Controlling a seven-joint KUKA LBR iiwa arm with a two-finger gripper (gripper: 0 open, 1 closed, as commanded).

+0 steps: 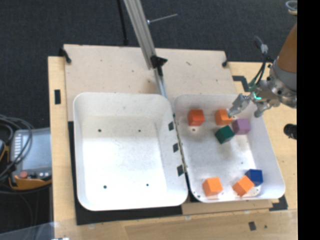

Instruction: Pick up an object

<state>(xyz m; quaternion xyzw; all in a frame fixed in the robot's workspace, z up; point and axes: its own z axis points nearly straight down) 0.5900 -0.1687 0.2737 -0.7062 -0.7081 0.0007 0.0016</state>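
Observation:
The right bin (265, 149) holds several small cubes. An orange cube (196, 117) and a second orange cube (222, 117) lie near its far side, with a purple cube (242, 126) and a dark green cube (225, 134) just beside them. Two more orange cubes (212, 186) (243, 185) and a blue cube (254, 176) rest at the near edge. My gripper (249, 107) hangs over the bin's far right corner, open, with nothing between its fingers. Its left finger (238, 105) is close above the second orange cube.
The left bin (85, 134) sits beside the right one, with black clips (176, 146) along the shared rim. A slanted metal rail (142, 29) rises from behind the bins. A grey device and cables (25, 156) lie off the bench at the left.

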